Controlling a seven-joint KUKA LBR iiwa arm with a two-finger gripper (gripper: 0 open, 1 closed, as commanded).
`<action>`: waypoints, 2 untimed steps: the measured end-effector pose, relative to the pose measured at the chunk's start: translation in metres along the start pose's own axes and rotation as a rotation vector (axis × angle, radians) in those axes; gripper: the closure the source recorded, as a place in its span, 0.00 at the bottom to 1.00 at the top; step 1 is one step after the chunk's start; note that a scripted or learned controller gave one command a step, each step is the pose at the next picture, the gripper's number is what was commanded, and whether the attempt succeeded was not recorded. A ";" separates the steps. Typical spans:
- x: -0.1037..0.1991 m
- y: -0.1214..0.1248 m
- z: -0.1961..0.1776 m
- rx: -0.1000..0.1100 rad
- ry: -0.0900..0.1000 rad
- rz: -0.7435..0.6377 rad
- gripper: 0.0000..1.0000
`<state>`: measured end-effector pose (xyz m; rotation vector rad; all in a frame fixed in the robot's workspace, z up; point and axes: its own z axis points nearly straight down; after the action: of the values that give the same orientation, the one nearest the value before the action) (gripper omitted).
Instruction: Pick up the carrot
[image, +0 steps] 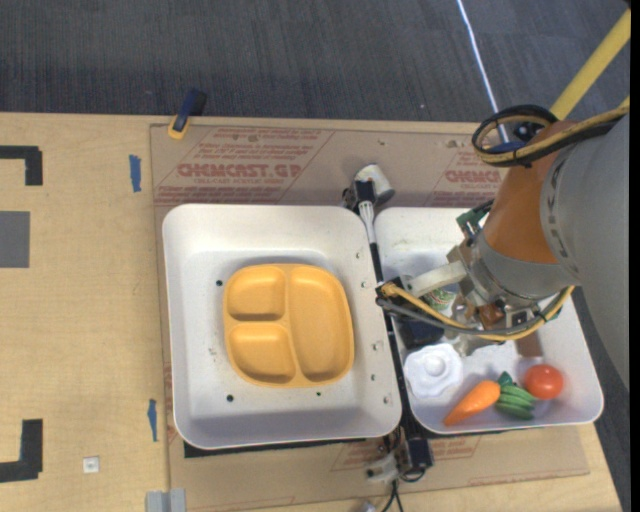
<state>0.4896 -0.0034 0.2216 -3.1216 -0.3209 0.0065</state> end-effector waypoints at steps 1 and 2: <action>0.000 0.000 0.000 0.000 0.000 0.000 0.00; 0.041 -0.024 0.037 -0.002 0.001 -0.100 0.00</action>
<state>0.5245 0.0289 0.1843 -3.1032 -0.4760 0.0048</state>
